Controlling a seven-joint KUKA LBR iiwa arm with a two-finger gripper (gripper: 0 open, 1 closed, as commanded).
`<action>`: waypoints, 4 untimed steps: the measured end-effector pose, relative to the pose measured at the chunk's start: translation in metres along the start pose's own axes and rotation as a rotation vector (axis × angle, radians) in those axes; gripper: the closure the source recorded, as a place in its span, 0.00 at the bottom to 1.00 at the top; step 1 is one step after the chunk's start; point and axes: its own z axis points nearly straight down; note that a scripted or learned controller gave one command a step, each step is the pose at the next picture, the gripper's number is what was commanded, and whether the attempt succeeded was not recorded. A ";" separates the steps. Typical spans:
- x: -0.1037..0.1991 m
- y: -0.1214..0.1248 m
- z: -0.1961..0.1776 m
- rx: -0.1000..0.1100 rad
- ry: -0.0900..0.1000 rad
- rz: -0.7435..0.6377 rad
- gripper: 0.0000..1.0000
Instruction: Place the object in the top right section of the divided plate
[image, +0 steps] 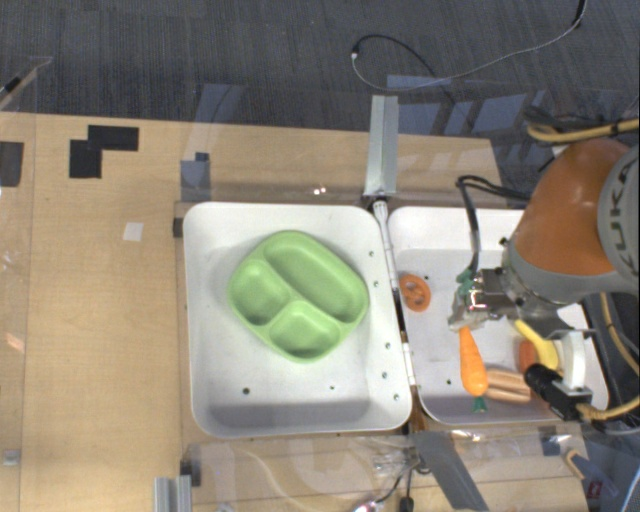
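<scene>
Carrot (472, 362) lies in right bin (440, 395) just below gripper (470, 308), finger state can't tell; should descend centered over it, then carry to green plate (298, 293).

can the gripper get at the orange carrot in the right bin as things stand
Probably yes: the gripper hangs just above the top end of the orange toy carrot, which lies uncovered in the right white bin, a tan hot dog bun close beside it.

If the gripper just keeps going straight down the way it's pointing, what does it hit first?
Most likely the carrot: the gripper hangs over the right bin, with the carrot's top just below it in the picture. Depth is unclear from this slanted view, so it might instead meet the bin floor beside the carrot.
</scene>
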 end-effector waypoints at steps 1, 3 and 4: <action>0.076 0.000 0.039 0.002 0.000 -0.042 1.00; 0.094 0.013 0.009 0.002 0.001 -0.006 0.00; 0.094 0.013 0.009 0.002 0.001 -0.006 0.00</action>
